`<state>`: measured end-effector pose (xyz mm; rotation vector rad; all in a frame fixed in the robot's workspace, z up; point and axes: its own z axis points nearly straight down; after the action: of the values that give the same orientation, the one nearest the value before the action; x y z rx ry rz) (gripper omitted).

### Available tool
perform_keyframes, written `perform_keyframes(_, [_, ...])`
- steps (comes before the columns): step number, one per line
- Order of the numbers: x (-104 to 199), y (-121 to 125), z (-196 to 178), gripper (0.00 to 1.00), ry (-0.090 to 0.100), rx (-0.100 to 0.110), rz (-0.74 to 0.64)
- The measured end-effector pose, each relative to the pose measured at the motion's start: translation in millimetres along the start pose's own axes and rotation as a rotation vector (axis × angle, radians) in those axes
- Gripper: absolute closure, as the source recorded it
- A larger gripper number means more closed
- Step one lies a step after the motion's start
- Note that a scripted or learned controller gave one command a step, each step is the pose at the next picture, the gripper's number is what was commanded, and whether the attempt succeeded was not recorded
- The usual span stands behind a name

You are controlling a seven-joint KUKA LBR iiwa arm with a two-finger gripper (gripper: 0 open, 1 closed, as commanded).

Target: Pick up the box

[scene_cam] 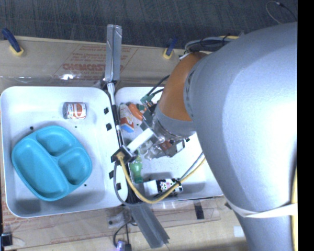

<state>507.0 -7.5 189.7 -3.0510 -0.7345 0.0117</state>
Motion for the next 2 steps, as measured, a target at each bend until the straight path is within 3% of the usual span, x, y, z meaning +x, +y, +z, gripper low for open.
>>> perform_keyframes(1, [0, 0, 0, 0.0, 0.0, 0.0, 0.0])
perform_keyframes(2, [-60, 50, -31, 0.0, 0.003, 0.0, -0.156])
